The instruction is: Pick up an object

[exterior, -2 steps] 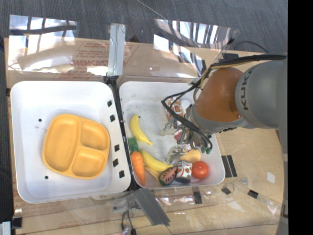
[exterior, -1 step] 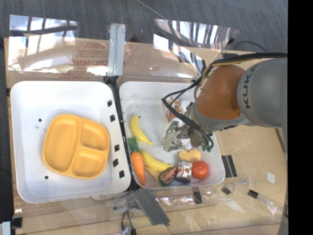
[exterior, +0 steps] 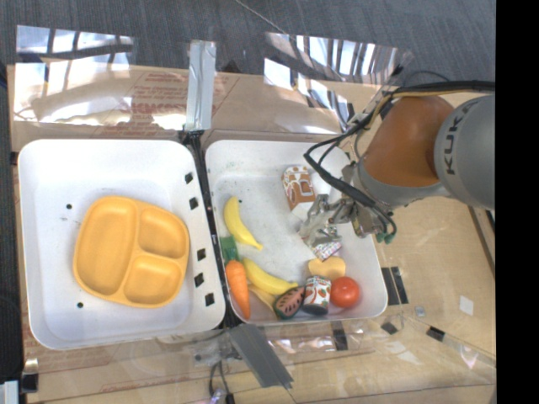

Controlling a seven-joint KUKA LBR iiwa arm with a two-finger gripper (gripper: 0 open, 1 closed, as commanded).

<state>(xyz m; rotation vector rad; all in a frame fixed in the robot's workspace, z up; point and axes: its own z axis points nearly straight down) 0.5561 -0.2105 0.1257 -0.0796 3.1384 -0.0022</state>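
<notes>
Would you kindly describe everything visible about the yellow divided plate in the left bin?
The yellow divided plate looks like smooth moulded plastic, rounded at the corners, with three compartments: one large on the left, two smaller on the right. It lies flat and face up, turned slightly askew, on the floor of the left bin. Nothing lies in it.

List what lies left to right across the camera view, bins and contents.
Left bin → yellow divided tray → right bin → carrot → upper banana → brown-and-white carton → gripper → tomato
</notes>
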